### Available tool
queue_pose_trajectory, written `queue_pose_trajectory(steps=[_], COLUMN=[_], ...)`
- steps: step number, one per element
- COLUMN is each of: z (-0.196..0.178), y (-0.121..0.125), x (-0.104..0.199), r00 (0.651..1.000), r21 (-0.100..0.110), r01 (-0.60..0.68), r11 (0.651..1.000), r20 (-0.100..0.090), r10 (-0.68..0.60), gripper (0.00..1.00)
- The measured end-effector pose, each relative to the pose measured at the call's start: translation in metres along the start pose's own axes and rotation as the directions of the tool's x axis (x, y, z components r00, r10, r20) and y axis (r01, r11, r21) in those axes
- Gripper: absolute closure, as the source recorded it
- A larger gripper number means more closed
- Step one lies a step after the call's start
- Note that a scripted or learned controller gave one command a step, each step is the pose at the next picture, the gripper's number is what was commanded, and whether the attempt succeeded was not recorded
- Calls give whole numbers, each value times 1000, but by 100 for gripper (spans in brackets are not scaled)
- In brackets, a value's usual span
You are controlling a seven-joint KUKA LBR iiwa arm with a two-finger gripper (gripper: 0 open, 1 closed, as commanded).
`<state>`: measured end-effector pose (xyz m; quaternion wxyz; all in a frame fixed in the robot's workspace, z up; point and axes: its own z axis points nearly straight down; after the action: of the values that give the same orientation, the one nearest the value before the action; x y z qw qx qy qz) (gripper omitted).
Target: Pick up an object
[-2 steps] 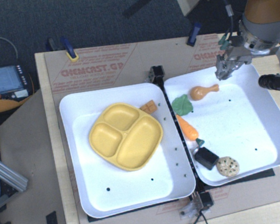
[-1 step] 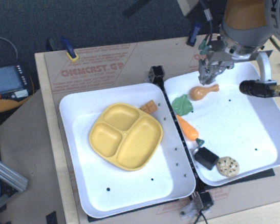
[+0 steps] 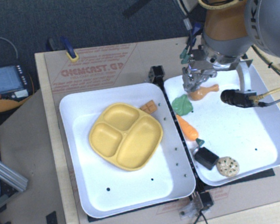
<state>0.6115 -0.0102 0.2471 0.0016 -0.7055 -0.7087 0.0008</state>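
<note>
My gripper is low over the far left corner of the right bin. It stands right at the left end of a tan drumstick-shaped toy, which lies on the bin floor. A green leafy toy lies just left of and below the drumstick. An orange carrot sits along the bin's left wall. Nearer the front are a black block and a round speckled cookie.
The left bin holds a yellow divided plate with a small brown block at its far right edge. A black cable plug from the arm hangs over the right bin. The grey and orange arm covers the far right.
</note>
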Motion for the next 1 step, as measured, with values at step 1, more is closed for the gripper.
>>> queue_pose_trajectory(steps=[1], z=[-3], y=[-15], x=[51], r00=[1000], r21=[-1], r01=[2], r11=[1000], r20=[-1], r10=[-2], gripper=[100])
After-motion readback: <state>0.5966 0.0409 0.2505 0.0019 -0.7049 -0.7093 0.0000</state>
